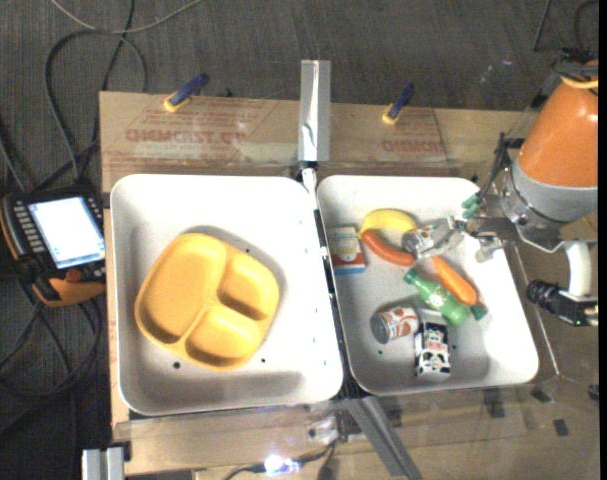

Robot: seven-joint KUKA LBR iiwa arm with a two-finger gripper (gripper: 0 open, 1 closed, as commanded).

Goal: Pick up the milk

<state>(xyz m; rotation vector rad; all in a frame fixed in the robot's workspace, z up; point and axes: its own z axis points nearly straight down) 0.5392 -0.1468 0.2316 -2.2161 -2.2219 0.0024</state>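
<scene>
Dark carpet strewn with cables surrounds the tabletop [233, 133], where two white bins sit side by side; a handheld controller with a lit screen [58, 233] lies off to the left on the floor.

From the overhead camera, the left bin [133, 378] carries a yellow divided tray [209, 298]. The right bin [503, 363] is the cluttered one: a banana [386, 220], a red sausage-like piece [383, 249], a small carton with a blue and red label [346, 248], a carrot [457, 280], a green bottle [438, 296], a red and white can [395, 323], and the milk [434, 351], a black-and-white cow-patterned carton lying near the bin's front wall just beside the can.

Reaching in from the right, the arm puts the end effector [433, 236] low over the banana and sausage at the bin's far side (well apart from the milk). How wide it stands I cannot tell; nothing is visibly between its tips.

By my reading, nothing of the task is done: the milk rests untouched, and the approach, grasp and lift all remain.
</scene>
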